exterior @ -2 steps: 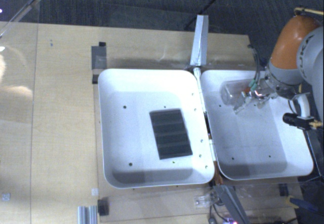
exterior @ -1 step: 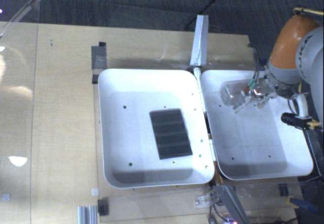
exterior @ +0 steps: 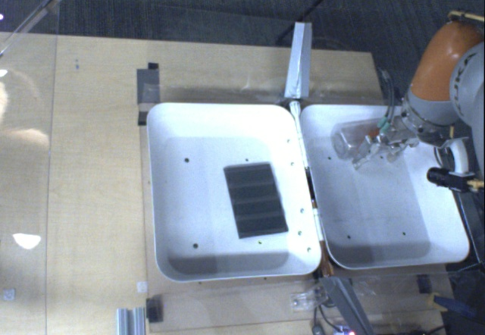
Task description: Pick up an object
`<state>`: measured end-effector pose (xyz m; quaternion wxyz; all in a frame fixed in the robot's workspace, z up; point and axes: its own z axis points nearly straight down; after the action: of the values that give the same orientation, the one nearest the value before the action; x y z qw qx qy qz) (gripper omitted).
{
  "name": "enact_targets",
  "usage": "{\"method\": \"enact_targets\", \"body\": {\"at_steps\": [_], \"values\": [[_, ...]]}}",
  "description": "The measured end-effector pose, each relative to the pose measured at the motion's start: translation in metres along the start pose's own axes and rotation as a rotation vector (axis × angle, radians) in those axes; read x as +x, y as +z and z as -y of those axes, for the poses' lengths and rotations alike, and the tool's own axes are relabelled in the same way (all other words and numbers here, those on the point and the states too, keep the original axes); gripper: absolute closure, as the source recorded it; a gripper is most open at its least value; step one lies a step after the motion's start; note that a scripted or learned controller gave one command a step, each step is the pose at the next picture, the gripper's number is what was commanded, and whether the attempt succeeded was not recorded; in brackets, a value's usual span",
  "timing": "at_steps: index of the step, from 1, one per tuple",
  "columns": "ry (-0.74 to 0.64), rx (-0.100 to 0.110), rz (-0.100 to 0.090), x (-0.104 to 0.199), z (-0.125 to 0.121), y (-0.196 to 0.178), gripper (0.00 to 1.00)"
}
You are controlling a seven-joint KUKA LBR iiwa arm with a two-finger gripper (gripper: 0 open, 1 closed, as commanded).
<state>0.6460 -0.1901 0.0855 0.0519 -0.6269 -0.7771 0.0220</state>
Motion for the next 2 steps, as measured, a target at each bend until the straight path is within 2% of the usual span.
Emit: {"method": "enact_targets", "body": {"at_steps": [1, 2], "values": [[-0.027, -0.003, 0.024, 0.0064, 0.0011, 0.0016, 0.0], [-0.032, 0.001, 0.003, -0.0013, 0.0003, 0.0021, 0.0]]}}
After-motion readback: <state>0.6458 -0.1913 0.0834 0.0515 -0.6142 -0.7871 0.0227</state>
